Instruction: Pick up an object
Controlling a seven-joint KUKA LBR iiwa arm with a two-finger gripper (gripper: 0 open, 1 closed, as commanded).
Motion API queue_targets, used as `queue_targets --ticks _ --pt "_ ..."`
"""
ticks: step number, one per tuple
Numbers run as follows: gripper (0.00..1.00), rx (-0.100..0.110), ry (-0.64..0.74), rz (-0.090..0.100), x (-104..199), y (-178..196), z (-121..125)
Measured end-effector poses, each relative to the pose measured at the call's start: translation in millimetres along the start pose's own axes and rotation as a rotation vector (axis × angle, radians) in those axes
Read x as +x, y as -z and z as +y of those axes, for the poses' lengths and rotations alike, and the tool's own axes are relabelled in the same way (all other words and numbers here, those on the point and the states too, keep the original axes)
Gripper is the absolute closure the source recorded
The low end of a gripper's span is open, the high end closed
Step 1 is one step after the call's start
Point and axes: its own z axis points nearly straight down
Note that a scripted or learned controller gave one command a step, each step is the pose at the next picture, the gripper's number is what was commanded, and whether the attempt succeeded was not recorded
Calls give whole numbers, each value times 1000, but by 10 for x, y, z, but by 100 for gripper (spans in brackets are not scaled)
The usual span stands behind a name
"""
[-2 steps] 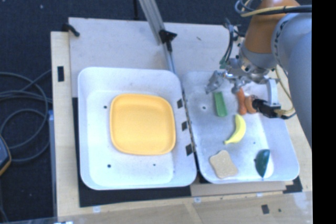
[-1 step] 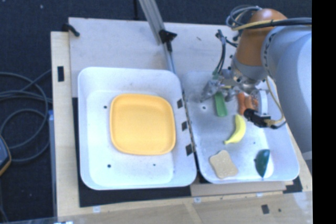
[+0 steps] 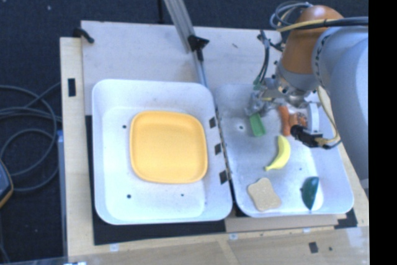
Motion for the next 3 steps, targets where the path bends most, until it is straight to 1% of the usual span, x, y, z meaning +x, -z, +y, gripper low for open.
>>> queue_targets --ticks 1,2,3 --pt "100 -2 2 0 24 438 41" --pt "100 -3 2 -1 -79 952 32" --pt "100 1 2 0 -83 1156 34"
